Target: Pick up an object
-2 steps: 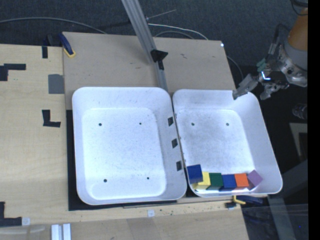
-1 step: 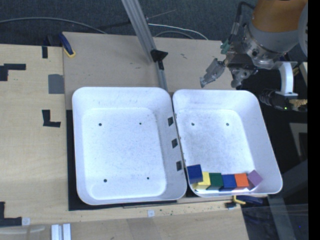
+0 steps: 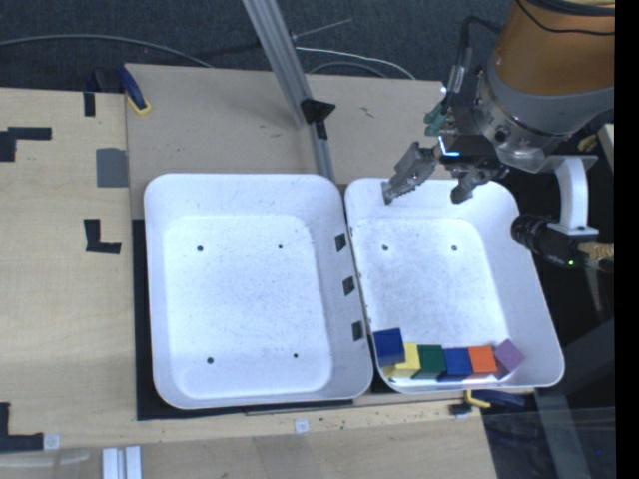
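Note:
Several small blocks lie in a row along the near wall of the right bin [image 3: 519, 267]: a blue block [image 3: 388, 344] on a yellow one [image 3: 407, 363], then a green block [image 3: 431, 358], another blue block [image 3: 457, 362], an orange block [image 3: 482, 359] and a purple block [image 3: 508, 353]. My gripper [image 3: 431, 182] hangs over the far edge of the right bin, well away from the blocks. Its two fingers stand spread apart with nothing between them.
The left bin [image 3: 160, 267] lies beside the right one, with black clips [image 3: 348, 285] along the seam. A slanted metal pole [image 3: 285, 58] rises behind the bins. Cables run over the dark backdrop, and a yellow-blue clamp [image 3: 135, 93] sits at the bench's far left.

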{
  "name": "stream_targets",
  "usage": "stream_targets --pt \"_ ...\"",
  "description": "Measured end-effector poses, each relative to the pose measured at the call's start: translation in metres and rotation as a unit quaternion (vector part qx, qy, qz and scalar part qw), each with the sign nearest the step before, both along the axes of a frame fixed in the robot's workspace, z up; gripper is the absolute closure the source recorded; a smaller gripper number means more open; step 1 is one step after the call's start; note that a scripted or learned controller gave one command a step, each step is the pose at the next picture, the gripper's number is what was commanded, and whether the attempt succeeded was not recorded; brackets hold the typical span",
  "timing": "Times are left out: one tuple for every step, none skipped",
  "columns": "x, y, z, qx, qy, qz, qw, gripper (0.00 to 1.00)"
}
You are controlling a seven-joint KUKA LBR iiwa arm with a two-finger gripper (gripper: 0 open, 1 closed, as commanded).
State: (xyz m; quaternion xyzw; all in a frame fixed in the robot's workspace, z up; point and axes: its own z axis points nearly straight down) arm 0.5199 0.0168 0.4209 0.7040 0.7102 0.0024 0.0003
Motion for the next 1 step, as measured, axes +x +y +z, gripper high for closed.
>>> stream_targets --pt "-0.0193 0.0682 -0.125 -0.0019 0.007 -0.002 1.0 0.0"
